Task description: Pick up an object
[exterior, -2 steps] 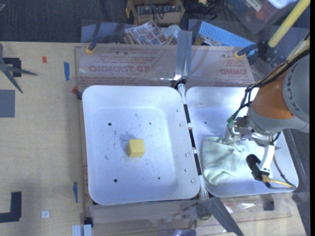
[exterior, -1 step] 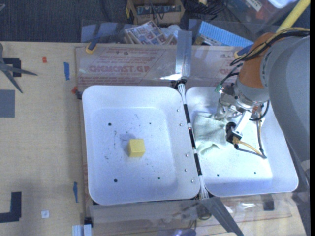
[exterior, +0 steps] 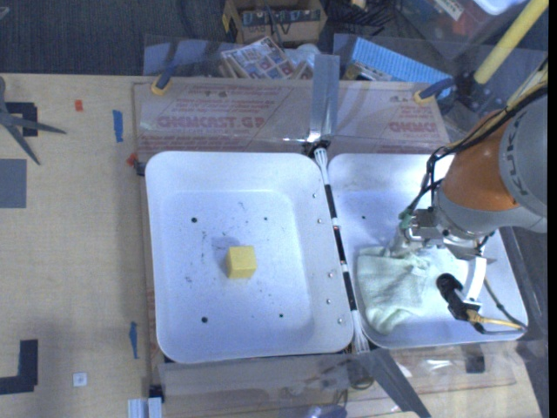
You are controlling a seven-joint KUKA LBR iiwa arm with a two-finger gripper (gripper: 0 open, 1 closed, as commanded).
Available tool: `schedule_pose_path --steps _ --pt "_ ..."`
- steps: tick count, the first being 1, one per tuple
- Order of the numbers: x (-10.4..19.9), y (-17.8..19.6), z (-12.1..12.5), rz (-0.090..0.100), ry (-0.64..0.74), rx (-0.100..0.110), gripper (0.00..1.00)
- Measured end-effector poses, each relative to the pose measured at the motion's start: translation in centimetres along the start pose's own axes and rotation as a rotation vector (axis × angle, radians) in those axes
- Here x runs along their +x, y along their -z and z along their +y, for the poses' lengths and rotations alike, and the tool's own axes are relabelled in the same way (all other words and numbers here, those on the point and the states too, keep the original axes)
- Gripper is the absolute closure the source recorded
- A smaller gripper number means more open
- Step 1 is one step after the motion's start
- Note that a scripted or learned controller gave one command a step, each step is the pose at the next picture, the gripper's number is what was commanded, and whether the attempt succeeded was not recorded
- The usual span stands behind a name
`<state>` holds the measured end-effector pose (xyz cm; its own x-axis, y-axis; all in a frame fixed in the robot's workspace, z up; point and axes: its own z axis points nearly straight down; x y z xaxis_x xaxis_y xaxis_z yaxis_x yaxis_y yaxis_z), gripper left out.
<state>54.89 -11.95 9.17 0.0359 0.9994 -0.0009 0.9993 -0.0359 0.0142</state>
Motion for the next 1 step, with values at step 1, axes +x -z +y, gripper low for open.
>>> schedule_pose_path --steps 1 --pt "-0.1 1.02 0.09 -0.001 -0.003 -0.003 1.0"
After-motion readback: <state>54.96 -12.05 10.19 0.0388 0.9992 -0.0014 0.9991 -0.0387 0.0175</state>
